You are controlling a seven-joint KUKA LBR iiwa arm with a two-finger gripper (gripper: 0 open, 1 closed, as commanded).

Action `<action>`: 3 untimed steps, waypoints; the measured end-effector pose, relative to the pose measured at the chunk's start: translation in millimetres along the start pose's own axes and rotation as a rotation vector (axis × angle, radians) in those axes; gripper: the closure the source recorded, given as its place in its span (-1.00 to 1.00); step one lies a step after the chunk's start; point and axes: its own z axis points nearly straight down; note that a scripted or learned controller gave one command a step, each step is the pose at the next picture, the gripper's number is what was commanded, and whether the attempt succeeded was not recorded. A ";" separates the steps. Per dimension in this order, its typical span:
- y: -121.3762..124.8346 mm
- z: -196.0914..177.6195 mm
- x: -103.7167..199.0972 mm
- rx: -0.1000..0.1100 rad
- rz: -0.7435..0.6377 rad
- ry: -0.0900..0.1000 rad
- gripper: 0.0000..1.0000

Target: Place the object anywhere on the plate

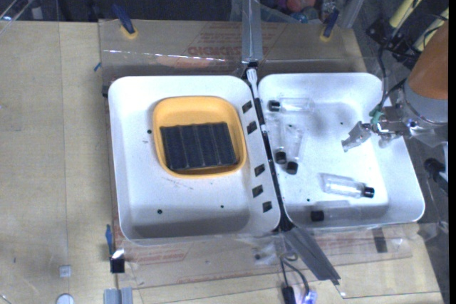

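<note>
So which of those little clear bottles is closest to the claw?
The bottle with the black cap lying near the right bin's front edge, just below the claw. The others lie by the divider.

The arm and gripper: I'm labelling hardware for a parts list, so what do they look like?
The arm is grey with an orange band above the wrist. The gripper is small, silvery metal, with a green spot near its mount.

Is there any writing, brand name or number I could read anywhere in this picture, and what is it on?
No text is legible.
Faint reddish print on the clear plastic sheet behind the two shallow white bins: too blurred to read.
The small clear vials with black caps, the yellow square plate and the dark ribbed block on it show no lettering.
</note>
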 end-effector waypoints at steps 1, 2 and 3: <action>4.5 -39.3 -48.0 -0.006 -0.235 -0.005 -1.00; 10.6 -21.2 -46.8 -0.003 -0.598 -0.002 -1.00; 39.9 -68.2 -47.4 -0.009 -0.848 -0.008 -1.00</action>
